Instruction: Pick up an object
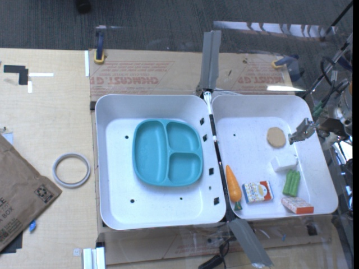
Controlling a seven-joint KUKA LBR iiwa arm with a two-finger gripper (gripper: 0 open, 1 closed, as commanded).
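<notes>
- I see both white bins [106, 167] as smooth plastic.
- The teal plate [167, 152] looks like satin plastic.
- The bench [45, 122] reads to me as pale matt wood.
- The far board [151, 74] is brown cardboard.

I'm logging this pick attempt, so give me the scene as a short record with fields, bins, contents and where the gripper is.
left bin: teal divided plate
right bin: tan round cookie, white block, green item, carrot, small carton, red-and-white box
gripper: over right bin's right side, beside the cookie
held: nothing visible
bench, left: tape ring
</notes>
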